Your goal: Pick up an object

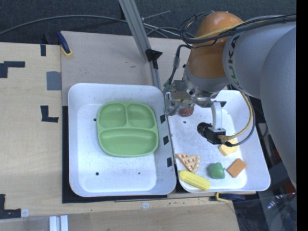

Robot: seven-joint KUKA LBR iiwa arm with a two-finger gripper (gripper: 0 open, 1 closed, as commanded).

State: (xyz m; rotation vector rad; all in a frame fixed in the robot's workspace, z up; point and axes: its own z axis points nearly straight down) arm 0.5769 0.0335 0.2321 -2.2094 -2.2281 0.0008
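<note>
My gripper point(174, 106) hangs low over the far left corner of the right bin point(255, 177), under the orange wrist band. A small dark red round object point(186, 111) lies right beside it, touching or nearly touching its right side. Along the bin's near part lie a pizza slice point(188, 161), a yellow corn cob point(194, 180), a green pepper-like piece point(216, 170), an orange block point(236, 167) and a yellow wedge point(228, 149). I cannot see any of them held.
The left bin point(79, 143) holds a green divided plate point(128, 128). A metal post point(137, 28) rises at a slant behind the bins. A black fitting with cables point(210, 131) hangs from the arm over the right bin's middle. Bare bench spreads to the left.
</note>
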